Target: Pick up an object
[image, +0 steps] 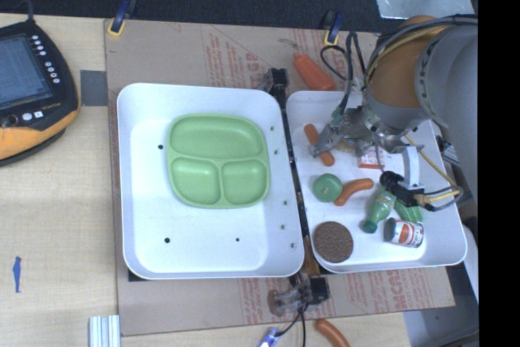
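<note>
Gripper [331, 140] low over small orange sausage [312, 133]

The gripper [327, 144] hangs low in the right bin [455, 252], at its rear left, beside a small carrot [311, 132]. A green plate [218, 159] lies in the left bin [146, 248].

Right bin [455, 252] holds the lot: a small orange sausage [310, 132] up near its left wall, a green apple [327, 188] below it, a second sausage [354, 190] just beside the apple, a green bottle [379, 210] lying tilted, a red-labelled can [404, 233] on its side, and a brown disc [333, 240], possibly a cookie, at the front.
</note>
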You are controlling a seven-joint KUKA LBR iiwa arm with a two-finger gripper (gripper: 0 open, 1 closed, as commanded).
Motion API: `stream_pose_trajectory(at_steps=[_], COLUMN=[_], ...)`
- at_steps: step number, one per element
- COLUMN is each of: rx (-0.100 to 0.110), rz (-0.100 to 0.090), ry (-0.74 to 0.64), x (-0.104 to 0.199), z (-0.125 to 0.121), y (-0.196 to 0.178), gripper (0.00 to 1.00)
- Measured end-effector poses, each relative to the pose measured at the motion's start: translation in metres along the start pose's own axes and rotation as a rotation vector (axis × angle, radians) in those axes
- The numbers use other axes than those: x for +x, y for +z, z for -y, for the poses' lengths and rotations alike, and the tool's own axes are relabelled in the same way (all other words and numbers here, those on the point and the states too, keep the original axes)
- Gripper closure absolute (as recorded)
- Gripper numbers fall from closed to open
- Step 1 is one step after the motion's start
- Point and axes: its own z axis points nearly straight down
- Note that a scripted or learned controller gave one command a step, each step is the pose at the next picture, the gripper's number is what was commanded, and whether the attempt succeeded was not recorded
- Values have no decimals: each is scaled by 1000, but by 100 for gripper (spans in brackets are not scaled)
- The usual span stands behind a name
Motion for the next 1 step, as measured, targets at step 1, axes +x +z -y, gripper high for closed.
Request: stream_pose_trajectory(at_steps=[1], rx=[-4], rz=[2], ry=[-1], x=[7], z=[-12], y=[0], gripper=[0])
